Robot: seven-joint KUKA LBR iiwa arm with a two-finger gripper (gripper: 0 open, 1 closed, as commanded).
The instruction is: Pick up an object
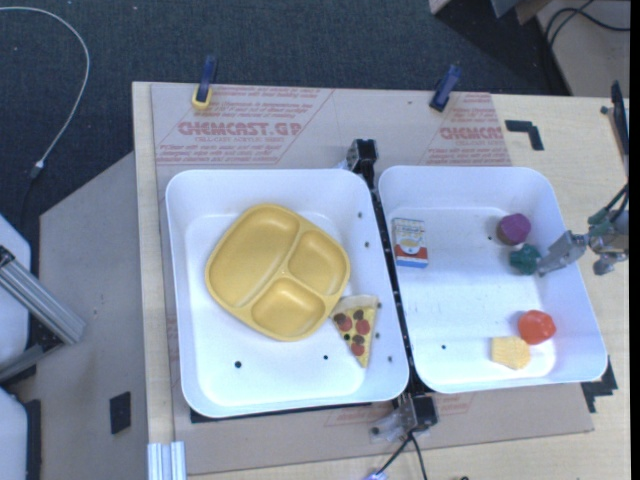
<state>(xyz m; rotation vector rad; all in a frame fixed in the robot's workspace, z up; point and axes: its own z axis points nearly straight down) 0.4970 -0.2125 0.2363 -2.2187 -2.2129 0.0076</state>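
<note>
Fingers (556, 255): right edge of frame, beside teal object (524, 259); spread unreadable, cannot tell
Purple ball (514, 229): just above teal object

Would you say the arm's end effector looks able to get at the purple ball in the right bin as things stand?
Probably yes. The end effector sits just below and right of the purple ball, with only a small teal object beside it; the ball lies uncovered near the right bin's far corner.

A small part of the gripper (568, 251) is seen at the right edge: grey metal finger, slim and angular, with teal-green fittings behind it. Details are blurred.
</note>
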